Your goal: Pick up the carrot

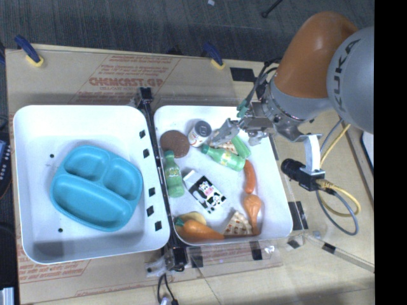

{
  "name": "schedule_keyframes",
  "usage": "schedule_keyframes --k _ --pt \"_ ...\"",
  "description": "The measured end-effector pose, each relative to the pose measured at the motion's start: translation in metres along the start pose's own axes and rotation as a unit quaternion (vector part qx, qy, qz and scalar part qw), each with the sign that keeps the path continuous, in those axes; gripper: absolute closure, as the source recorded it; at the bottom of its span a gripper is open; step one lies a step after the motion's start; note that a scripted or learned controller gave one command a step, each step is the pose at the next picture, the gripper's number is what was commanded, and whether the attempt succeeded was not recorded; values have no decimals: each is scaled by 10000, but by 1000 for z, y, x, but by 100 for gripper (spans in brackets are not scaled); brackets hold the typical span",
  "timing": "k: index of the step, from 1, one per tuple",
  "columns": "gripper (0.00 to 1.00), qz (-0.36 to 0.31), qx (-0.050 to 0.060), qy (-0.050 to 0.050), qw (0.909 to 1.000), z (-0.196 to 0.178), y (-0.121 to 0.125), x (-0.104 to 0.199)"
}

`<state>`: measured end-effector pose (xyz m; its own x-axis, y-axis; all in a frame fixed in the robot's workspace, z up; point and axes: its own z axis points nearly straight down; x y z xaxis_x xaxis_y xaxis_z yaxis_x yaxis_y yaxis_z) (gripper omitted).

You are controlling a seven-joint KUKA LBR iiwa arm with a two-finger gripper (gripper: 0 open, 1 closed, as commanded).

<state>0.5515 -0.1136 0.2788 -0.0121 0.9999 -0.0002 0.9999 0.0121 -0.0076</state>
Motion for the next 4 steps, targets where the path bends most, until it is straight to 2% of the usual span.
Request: schedule_keyframes --k 1,2,3,4 --pt "0 -603 2 -7 9982 189 4 -28" --pt "0 -546 -10 -5 9985 160 -54 -96" --pt "0 -526 9 18 9986 151 -54 -10" --pt "0 -159 -17 -14 9999 92 -73 -39"
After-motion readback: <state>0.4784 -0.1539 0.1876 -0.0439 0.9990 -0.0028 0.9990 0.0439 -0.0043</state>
